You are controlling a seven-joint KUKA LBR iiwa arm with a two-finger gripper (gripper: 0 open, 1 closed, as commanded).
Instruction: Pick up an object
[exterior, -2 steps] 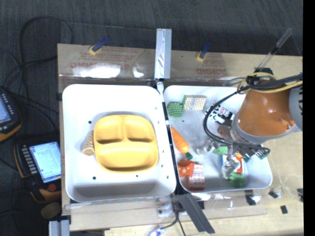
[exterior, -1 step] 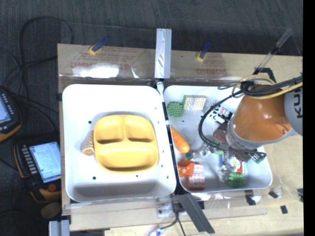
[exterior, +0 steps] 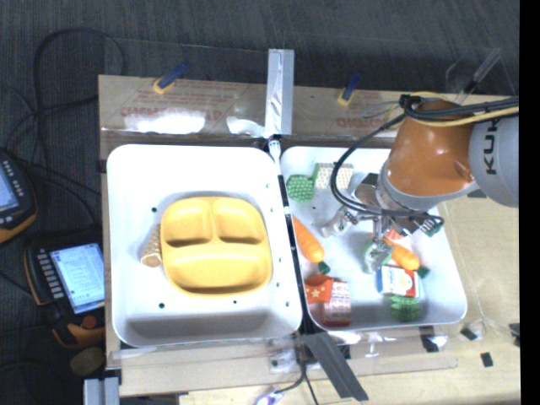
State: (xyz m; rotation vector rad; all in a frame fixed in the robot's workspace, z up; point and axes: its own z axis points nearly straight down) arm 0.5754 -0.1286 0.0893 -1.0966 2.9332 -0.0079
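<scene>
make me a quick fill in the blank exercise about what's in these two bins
The yellow divided tray lies in the ____ bin.
The gripper hangs over the ____ bin.
The carrot lies beside the wall that ____ the two bins.
The arm's band above the wrist is ____.

Missing words: left; right; divides; orange

Even, fairly bright overhead light falls on the two shallow white plastic bins (exterior: 202, 163), whose walls verge on overexposed. Shadows beside them stay soft and short. The clear plastic sheet (exterior: 177, 108) behind them shows pale glare. Detail is slightly soft and grainy.
</scene>
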